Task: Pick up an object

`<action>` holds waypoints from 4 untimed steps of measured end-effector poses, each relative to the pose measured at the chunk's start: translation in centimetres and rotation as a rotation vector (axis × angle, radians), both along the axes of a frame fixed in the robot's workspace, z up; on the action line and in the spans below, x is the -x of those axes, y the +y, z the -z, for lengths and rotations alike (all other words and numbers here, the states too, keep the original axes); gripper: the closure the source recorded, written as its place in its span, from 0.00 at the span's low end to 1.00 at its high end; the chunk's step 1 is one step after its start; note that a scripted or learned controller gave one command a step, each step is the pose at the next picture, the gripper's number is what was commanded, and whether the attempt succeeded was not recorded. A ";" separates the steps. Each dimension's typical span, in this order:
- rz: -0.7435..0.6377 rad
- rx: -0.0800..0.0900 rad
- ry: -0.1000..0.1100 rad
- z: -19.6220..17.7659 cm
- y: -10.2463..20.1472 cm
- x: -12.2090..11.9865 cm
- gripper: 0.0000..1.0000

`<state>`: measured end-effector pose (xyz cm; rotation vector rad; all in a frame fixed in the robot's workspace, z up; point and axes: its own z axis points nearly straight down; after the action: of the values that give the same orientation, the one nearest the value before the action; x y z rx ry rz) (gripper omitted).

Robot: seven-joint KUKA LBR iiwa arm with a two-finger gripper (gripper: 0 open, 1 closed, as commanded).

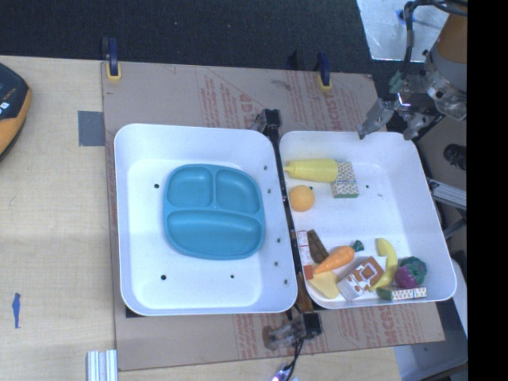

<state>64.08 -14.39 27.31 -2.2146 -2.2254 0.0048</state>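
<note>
The right bin [405,205] holds several toy foods. A yellow bottle-like piece [312,170] lies beside a small patterned box [345,179], with an orange ball [301,198] just below them. Near the front sit a carrot [333,260], a banana [386,259], a purple bunch of grapes [411,273] and a small carton [361,276]. My gripper [391,125] hangs over the bin's far right corner. It is open, its two fingers spread apart with nothing between them, well clear of the foods.
The left bin [135,213] bears a blue divided plate [213,211]. A black clip [271,121] sits where the two bins meet at the back. A yellow and black device [9,105] lies at the bench's left edge.
</note>
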 end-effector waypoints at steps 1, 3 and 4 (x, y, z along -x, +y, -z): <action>0.000 -0.005 0.016 6.4 5.7 10.6 0.00; -0.004 -0.002 0.006 8.2 11.2 5.2 0.00; 0.012 0.007 0.001 13.0 -3.7 0.4 0.00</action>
<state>63.67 -18.05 14.27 -2.2303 -2.2149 0.0135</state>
